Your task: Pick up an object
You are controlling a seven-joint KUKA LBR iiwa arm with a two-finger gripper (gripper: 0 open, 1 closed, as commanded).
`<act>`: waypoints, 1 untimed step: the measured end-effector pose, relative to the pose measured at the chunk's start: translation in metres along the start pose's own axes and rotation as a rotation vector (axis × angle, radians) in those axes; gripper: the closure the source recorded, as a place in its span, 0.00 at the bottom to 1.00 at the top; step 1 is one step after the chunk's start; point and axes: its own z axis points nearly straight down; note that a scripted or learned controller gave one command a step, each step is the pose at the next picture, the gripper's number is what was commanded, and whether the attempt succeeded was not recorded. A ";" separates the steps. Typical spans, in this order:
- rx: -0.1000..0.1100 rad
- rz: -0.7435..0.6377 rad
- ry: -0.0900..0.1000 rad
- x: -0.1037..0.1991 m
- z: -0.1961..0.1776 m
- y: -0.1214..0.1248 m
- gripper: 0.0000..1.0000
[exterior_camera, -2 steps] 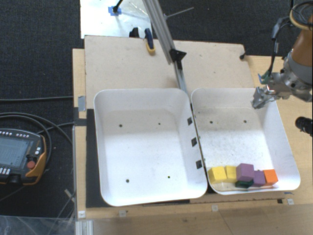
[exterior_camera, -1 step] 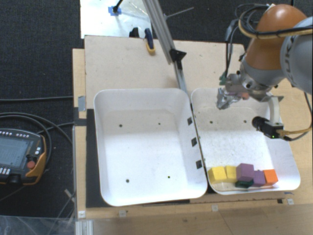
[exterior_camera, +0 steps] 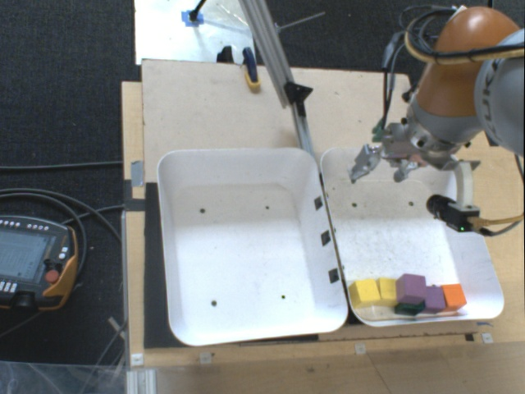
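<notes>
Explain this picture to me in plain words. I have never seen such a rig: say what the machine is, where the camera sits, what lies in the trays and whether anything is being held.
One camera looks down at a slant on a wooden bench. The grey and orange machine on the right is a robot arm; its hand hangs over the far end of the right bin with nothing between its fingers. That bin holds small blocks bunched along its near edge: two yellow blocks, two purple blocks, a dark green block and an orange block. The left bin sits beside it. The device at the far left is a control pendant.
</notes>
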 end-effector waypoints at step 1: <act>0.007 0.006 0.002 0.020 0.026 -0.077 0.00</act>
